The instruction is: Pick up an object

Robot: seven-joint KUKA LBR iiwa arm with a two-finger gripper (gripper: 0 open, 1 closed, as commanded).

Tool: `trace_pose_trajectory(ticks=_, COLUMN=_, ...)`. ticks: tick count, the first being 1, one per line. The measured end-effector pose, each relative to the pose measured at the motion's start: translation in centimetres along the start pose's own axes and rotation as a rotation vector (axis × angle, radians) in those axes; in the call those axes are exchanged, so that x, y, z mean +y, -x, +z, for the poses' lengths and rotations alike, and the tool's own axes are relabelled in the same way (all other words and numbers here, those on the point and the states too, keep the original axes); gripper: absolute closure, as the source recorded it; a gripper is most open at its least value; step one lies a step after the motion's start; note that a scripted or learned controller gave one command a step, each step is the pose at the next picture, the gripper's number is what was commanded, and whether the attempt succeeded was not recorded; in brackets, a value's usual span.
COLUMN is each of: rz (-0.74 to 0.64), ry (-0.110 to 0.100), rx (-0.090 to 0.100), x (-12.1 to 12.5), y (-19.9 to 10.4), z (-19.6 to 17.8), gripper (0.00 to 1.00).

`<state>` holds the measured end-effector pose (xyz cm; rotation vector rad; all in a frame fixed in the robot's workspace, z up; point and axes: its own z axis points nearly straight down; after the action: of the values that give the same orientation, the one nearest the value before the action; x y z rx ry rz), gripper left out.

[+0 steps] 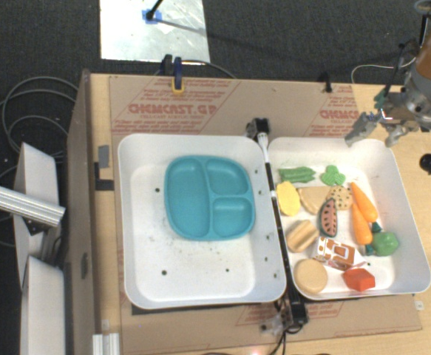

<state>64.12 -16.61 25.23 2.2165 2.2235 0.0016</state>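
The left bin (145,272) carries a teal divided plate (208,198), while the right bin (400,220) is crowded with toy food: two carrots (362,213), a watermelon slice (328,217), a green pea pod (297,174), a red block (358,279). The gripper (378,129) hovers above the right bin's far rim, fingers spread and clutching nothing, well apart from the pile.
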Motion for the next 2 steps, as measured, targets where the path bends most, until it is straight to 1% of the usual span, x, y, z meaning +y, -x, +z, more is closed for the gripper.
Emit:
trace_pose_trajectory(ticks=1, rz=0.002, ry=-0.011, rx=0.004, x=-5.3, y=-1.8, z=9.8, gripper=0.0)
trace_pose_trajectory(ticks=2, rz=0.002, ry=-0.006, rx=0.003, x=-7.3, y=-4.1, z=15.7, gripper=0.0)
